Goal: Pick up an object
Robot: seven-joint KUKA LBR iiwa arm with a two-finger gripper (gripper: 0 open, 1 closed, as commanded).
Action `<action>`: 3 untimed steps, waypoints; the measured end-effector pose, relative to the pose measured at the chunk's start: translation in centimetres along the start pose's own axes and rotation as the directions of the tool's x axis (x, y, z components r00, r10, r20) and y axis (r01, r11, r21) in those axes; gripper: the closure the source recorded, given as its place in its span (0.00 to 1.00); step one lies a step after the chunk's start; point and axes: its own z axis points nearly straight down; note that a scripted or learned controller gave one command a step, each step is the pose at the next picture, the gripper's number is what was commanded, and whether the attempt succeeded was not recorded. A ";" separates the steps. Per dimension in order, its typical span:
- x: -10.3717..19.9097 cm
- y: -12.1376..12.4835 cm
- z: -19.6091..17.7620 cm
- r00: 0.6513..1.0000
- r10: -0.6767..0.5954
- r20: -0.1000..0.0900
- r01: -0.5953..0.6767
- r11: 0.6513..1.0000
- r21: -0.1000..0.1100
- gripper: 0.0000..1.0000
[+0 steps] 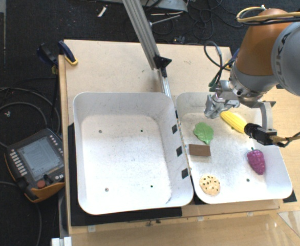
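The setting is a robotics laboratory. A pale wooden bench (114, 65) carries two shallow white plastic bins (88, 106) under a slanted aluminium camera mast (140, 27). A grey-and-orange handheld teach pendant (37, 163) lies on dark carpet (17, 35) among loose black cables (6, 111).

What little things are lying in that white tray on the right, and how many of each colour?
Green leaf: 1
Yellow corn cob: 1
Brown block: 1
Purple grape bunch: 1
Tan cookie: 1
Total: 5
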 end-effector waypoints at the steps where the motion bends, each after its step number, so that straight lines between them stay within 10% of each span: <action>1: 5.5 0.7 -1.0 1.000 0.000 0.000 0.000 1.000 -0.001 1.00; 3: 15.1 3.1 -1.1 1.000 0.001 0.000 -0.001 1.000 -0.001 1.00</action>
